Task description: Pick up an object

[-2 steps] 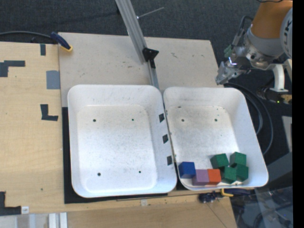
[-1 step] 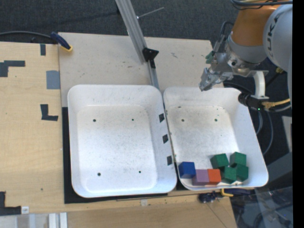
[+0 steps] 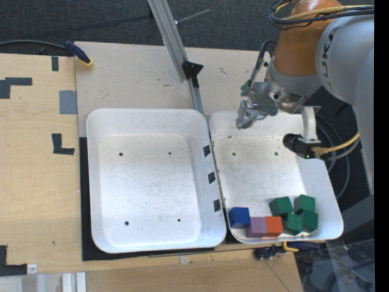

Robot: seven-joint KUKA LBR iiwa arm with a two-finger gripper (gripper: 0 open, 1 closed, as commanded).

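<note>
The pincer (image 3: 246,119) was seen hanging over the far rim of the right bin (image 3: 316,181), nothing visibly held; whether it was apart or together could not be told. Above it, the grey arm (image 3: 346,47) was bent in from the right, its orange band (image 3: 304,26) uppermost, with part of the lettering "KUKA" readable on the casing. Two white bins were counted on the worktop (image 3: 36,181), the left bin (image 3: 97,163) beside the right. The blocks were gathered in the right bin's near corner, well apart from the pincer: one blue block (image 3: 239,216), one purple block (image 3: 259,225), one orange block (image 3: 274,224) and a cluster of green blocks (image 3: 296,213), their number unclear.
</note>
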